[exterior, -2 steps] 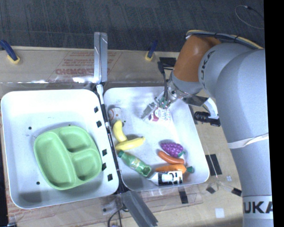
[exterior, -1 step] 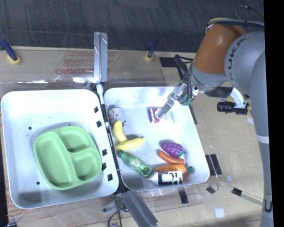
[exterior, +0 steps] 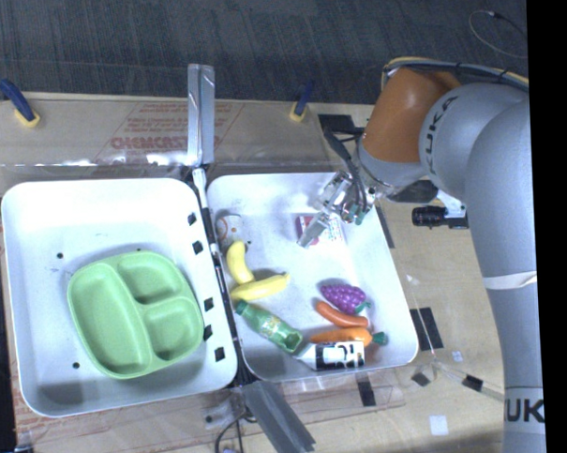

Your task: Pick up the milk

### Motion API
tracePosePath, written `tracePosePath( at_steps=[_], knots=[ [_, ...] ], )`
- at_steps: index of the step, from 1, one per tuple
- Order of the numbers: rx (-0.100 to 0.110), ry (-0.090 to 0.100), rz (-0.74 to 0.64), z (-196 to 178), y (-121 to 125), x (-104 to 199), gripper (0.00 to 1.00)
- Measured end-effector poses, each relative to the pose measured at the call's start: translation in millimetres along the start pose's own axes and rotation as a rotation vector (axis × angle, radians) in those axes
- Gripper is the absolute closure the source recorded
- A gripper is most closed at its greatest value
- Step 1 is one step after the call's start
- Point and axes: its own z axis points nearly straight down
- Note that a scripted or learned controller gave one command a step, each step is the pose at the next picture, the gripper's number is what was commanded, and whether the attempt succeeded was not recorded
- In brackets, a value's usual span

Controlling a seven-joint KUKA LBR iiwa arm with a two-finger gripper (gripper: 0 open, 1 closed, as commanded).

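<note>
The arm is reaching in from the right, and its hand [exterior: 343, 201] is hovering over the far part of the right bin [exterior: 384, 263]. Just beside and partly under it, a small white and pink carton, which I am taking to be the milk [exterior: 316, 229], is lying on the bin floor. Whether the hand's fingers are spread or pressed together I cannot tell; they are blurring into the carton's top edge, and nothing is plainly showing between them.

Judging from this, the pick is not yet done: the milk is looking as if it is resting in the bin, not lifted. Closing on it and raising it clear are what is remaining.

The carton seems to be lying tilted, its long axis running from near-left to far-right, with the far-right end pointing toward the hand.

Nearer in the same bin are lying two bananas [exterior: 248, 279], a green bottle [exterior: 269, 327], grapes [exterior: 344, 296], a carrot [exterior: 343, 336] and a dark carton [exterior: 340, 355]. The left bin [exterior: 34, 307] is bearing a green divided tray [exterior: 137, 314].
</note>
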Motion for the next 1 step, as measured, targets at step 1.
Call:
tracePosePath(
  at_steps=[1],
  knots=[
    [0.000, 0.000, -0.226, -38.3, -13.3, 15.4, 0.00]
  ],
)
